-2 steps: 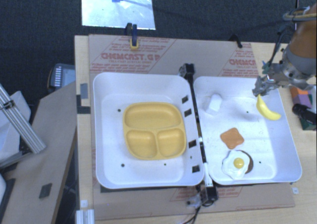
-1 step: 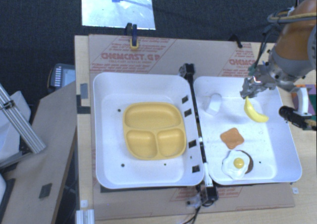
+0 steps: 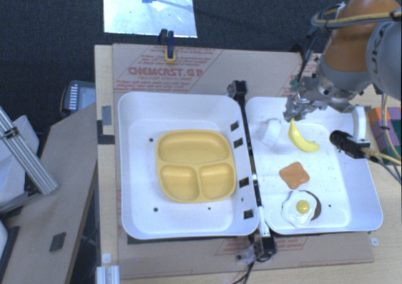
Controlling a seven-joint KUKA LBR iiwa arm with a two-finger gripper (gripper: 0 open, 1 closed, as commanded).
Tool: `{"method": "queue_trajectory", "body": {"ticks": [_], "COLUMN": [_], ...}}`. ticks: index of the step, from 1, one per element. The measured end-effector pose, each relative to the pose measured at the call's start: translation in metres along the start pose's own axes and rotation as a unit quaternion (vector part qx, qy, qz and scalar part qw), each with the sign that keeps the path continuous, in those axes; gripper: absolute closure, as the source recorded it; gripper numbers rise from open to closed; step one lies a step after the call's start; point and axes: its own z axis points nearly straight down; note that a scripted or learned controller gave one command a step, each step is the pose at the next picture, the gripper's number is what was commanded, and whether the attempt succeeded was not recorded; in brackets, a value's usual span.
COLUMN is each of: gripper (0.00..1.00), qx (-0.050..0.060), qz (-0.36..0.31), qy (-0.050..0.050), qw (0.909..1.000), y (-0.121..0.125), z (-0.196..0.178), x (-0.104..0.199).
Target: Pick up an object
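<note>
The right bin [image 3: 358, 182] holds a yellow banana [image 3: 303, 139], a small white cup-like piece [image 3: 271, 131], an orange toast slice [image 3: 294, 174] and a fried egg [image 3: 300, 208]. My gripper [image 3: 295, 110] hangs low over the bin's far side, right at the banana's upper end and just right of the white piece. Nothing is visibly lifted; the banana lies on the bin floor.
The left bin [image 3: 135, 151] carries a yellow divided plate [image 3: 193, 164]. A black divider [image 3: 246, 151] with clips runs between the bins. The grey and orange arm [image 3: 355, 44] reaches in from the upper right, and a black and white fixture [image 3: 352, 138] sits at the right bin's far edge.
</note>
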Motion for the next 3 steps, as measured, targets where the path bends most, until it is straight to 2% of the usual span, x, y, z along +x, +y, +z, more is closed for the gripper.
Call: {"method": "queue_trajectory", "body": {"ticks": [1, 2, 3], "gripper": [1.0, 1.0, 1.0], "qx": [0.0, 0.001, 0.001], "qz": [0.0, 0.001, 0.0], "qy": [0.0, 0.0, 0.0], "qw": [1.0, 1.0, 1.0], "y": [0.003, 0.002, -0.006], "z": [-0.008, 0.003, -0.008], "x": [0.056, 0.112, 0.169]}}
